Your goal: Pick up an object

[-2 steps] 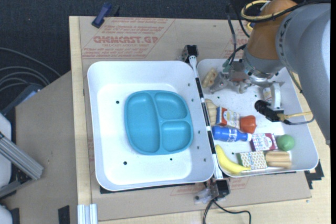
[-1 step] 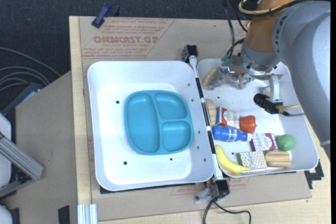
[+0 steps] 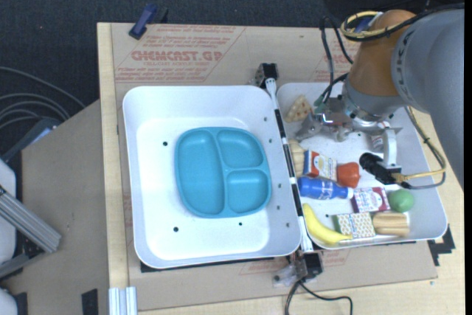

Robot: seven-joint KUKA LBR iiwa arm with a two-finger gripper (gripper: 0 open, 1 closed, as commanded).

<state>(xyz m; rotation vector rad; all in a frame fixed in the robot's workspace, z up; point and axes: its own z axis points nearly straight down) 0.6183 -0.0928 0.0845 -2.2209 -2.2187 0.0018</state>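
Arm [image 3: 383, 70] is hovering over the right bin [image 3: 435, 217], gripper [image 3: 346, 125] poised above clutter; finger state cannot be told. Judged step: approach. Next move is calling for descent onto one item, perhaps the red block [image 3: 348, 174].

We cannot tell how the fingers of the gripper [image 3: 346, 127] stand; the wrist covers them from above. The arm [image 3: 435, 55] is cut off at the right edge. Beneath the jaws, part of the right bin [image 3: 436, 221] floor is hidden. The labels on the packets [image 3: 359, 225] below the jaws are too small to read.
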